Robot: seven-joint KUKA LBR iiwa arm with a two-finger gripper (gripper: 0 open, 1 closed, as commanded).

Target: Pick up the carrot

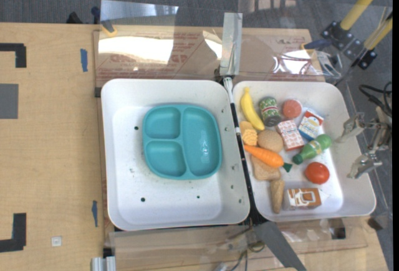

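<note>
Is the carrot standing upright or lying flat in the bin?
Lying flat: the carrot rests lengthwise in the right bin, green end toward the right.

Bench point(50, 139): tan board top, fills left & centre of frame. Directly on it, 2 shallow white bins side by side, touching at centre: left bin point(118, 201) mid-frame, right bin point(356, 192) at right. Black tape marks point(14, 55) on bench at far left, upper & lower. Blue tape bits point(83, 59) just left of left bin. Clear plastic sheets point(159, 48) behind bins, upper centre.
</note>
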